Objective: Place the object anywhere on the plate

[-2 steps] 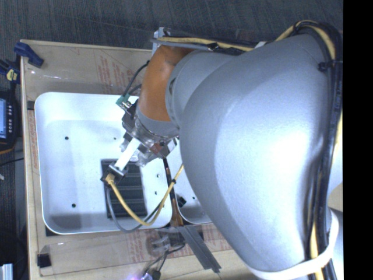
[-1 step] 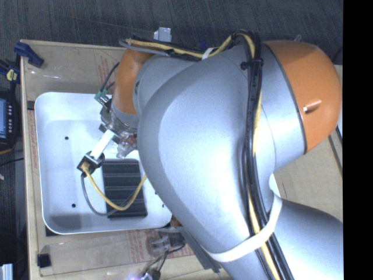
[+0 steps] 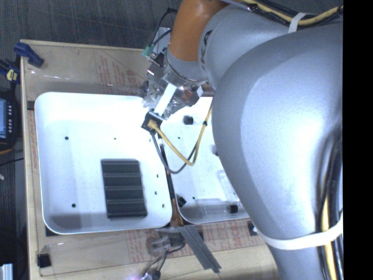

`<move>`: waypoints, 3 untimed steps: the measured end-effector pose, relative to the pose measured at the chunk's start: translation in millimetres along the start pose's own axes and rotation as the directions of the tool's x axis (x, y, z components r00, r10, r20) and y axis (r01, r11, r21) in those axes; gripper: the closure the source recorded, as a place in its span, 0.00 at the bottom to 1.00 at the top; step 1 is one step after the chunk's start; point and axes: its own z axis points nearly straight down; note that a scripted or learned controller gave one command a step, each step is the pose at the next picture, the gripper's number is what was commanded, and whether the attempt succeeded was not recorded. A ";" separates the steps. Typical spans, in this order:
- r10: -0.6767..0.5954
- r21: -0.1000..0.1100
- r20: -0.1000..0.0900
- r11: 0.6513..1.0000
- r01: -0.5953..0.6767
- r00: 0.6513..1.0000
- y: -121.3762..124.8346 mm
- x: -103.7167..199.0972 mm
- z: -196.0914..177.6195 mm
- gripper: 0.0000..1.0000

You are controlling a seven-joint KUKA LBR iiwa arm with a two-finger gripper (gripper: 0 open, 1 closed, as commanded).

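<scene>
A dark ribbed rectangular plate [image 3: 123, 188] lies flat in the left bin [image 3: 58, 115], toward its front. A clear tube-like object with a dark end [image 3: 217, 205] rests at the front of the right bin [image 3: 195, 174], partly under the arm. My gripper [image 3: 154, 92] hangs over the back right corner of the left bin, near the divide between the bins and well behind the plate. I see nothing held in it. The big grey arm hides most of the right bin.
Blue clamps [image 3: 28, 53] sit on the wooden bench at the back left. A metal bracket [image 3: 186, 244] lies in front of the bins. A yellow cable [image 3: 183, 150] loops down over the divide.
</scene>
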 end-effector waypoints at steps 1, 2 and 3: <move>-0.147 0.003 0.007 0.989 0.147 0.989 -52.9 -81.2 59.5 1.00; 0.148 0.002 0.007 0.989 -0.148 0.989 -133.1 -76.0 59.7 1.00; 0.343 -0.001 -0.001 0.939 -0.343 0.939 -148.8 14.0 153.8 1.00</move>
